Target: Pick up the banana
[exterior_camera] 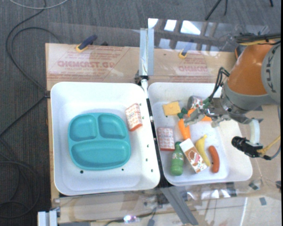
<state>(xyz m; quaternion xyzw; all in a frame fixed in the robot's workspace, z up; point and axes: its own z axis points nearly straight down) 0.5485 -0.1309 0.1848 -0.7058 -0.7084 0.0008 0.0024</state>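
The banana [202,149] is lying in the right bin [236,173], towards its near side, squeezed between a small juice carton [193,156] on one side and a red sausage [214,158] on the other, touching or almost touching the carton. The pincer [198,116] is hanging over the upper middle of the same bin, above an orange carrot [184,128] and near a yellow cheese block [171,108], so it is sitting short of the fruit and not over it. Whether its fingers are spread or closed is not something the view is making clear, and nothing is visibly held. By my reading the approach step is in hand: the arm [252,79] is needing to shift towards the bin's near edge, line up across the banana's narrow width, and descend without catching the carton or sausage crowding it.
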